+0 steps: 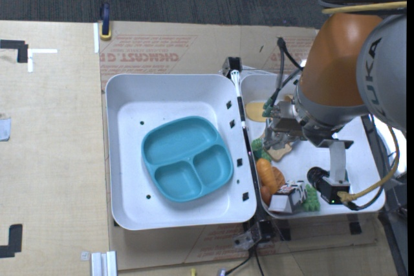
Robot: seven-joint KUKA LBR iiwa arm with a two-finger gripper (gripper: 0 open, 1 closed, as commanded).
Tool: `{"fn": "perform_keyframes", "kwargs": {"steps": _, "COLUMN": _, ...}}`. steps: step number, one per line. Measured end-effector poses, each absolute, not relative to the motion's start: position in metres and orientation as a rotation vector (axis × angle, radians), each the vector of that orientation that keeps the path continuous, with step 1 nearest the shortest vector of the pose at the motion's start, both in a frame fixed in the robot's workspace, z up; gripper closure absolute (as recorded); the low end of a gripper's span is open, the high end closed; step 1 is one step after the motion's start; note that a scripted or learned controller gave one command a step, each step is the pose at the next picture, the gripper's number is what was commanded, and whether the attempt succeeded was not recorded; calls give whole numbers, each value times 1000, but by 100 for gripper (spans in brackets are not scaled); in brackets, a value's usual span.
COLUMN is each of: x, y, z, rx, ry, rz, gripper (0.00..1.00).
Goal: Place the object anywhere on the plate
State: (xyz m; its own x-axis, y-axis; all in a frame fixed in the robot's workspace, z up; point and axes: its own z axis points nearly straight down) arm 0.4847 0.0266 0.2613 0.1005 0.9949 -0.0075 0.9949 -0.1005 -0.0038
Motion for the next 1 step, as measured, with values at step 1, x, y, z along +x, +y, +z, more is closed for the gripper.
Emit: {"fn": "perform_keyframes", "kwargs": {"steps": 1, "x": 485, "y": 27, "z": 261, "rx": 2329, "ry": 2105, "rz": -14, "gripper": 0}}
